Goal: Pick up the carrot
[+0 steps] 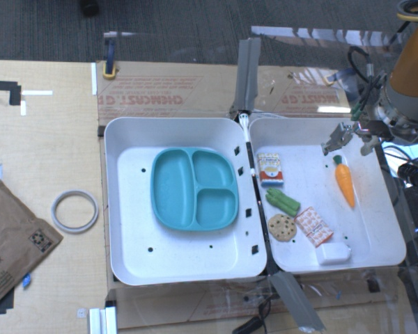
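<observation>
carrot (345, 183) lies flat on the floor of the right bin (376, 256), upper right part, green top toward the far wall, orange tip pointing toward the near edge and a bit right. nothing touching it.

gripper (352, 136) hangs over the far right corner of the same bin, just above the carrot's green end in the view. jaws stand apart, one finger to the left near the bin's back wall, the other to the right by the rim; nothing between them. arm (411, 68) comes in from the right, orange band visible at the top right.

rest of the right bin: small white and red box (270, 169) upright-ish near the divider, green pickle-like piece (283, 201) just below it, cookie (282, 227) below that, red patterned packet (313, 227) just beside the cookie on its right, white block (334, 253) near the front edge. all of these are well apart from the carrot except the packet, which is near its tip but not touching.

left bin (122, 207) holds a teal divided plate (194, 188), centred.

on the worktop (42, 138) left of the bins: a tape ring (75, 210) and a brown cardboard box (10, 239) at the edge.
</observation>
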Motion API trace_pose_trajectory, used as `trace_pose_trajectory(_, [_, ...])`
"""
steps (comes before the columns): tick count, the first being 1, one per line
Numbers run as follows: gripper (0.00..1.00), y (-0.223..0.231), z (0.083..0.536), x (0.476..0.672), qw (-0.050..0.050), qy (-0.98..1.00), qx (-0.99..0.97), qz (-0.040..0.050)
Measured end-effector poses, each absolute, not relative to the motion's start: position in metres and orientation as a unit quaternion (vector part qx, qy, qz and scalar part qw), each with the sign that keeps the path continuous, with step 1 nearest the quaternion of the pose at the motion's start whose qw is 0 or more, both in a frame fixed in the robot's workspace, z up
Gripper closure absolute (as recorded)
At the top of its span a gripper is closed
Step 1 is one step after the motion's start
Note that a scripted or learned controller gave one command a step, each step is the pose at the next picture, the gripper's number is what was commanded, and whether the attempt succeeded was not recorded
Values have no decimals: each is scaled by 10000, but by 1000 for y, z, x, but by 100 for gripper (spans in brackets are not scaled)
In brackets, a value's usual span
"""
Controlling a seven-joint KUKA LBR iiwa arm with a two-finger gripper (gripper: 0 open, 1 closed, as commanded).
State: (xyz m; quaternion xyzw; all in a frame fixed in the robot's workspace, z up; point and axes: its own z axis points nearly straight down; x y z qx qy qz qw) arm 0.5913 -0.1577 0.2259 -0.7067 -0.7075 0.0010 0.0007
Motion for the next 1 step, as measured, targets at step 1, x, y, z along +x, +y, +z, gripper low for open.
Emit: trace_pose_trajectory(1, [0, -221, 181, 599, 1, -6653, -7466, 9])
